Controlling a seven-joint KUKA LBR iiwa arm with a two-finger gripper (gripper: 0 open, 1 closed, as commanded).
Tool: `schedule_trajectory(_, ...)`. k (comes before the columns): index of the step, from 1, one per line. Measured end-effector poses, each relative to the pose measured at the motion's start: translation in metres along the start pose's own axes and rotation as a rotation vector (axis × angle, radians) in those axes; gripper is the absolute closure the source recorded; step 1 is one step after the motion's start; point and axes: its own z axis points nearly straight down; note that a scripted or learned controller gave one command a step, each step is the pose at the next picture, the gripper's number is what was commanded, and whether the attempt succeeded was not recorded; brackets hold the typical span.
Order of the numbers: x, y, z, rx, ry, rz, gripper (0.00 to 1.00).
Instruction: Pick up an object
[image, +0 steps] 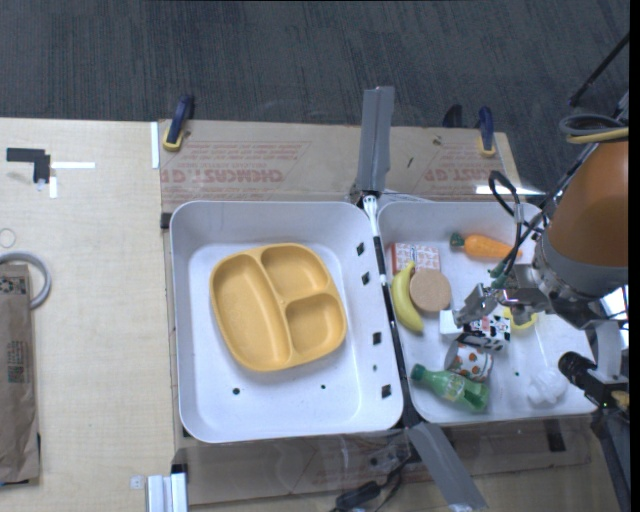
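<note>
from above, the left bin (190, 330) has a yellow plate (278, 305) with three parts in it, and the right bin (440, 212) has a banana (404, 298), a round brown disc (431, 291), a carrot (484, 245), a green bottle (452, 387) and a small black and white toy (490, 328). the gripper (483, 310) hangs low over the right bin, just above the black and white toy and next to the brown disc. i cannot tell if it is wide or narrow, or if it holds a thing.

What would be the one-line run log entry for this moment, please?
task: pick up an object | gripper: low in right bin, over small toys | grasp: not visible | nearby: banana, green bottle, carrot | left bin: yellow divided plate
</note>
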Motion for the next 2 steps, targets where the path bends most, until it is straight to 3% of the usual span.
schedule_trajectory(1, 0.003, -0.015, 0.113, -0.001, 0.001, -0.204, 0.0)
schedule_trajectory(2, 0.009, 0.014, 0.013, -0.002, -0.001, -0.212, 0.0)
